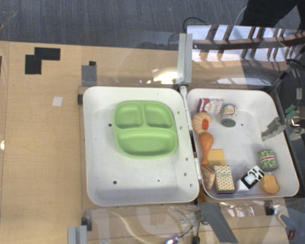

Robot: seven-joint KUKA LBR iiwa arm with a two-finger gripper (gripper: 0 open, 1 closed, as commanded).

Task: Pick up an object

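Note:
The right white bin holds several small items. At its back lie a purple-and-white carton and a small tin can. Along its left wall sit a round orange-and-cream food piece, an orange pear-shaped piece and a yellow block. At the front are a patterned box, a black-and-white item, a green can and an orange biscuit-like piece. My gripper hangs over the bin's right rim, above and beyond the green can, with nothing seen in it.
The left white bin holds a green divided plate. A metal post stands behind the seam between the bins. Cables and dark hardware crowd the right side near the arm.

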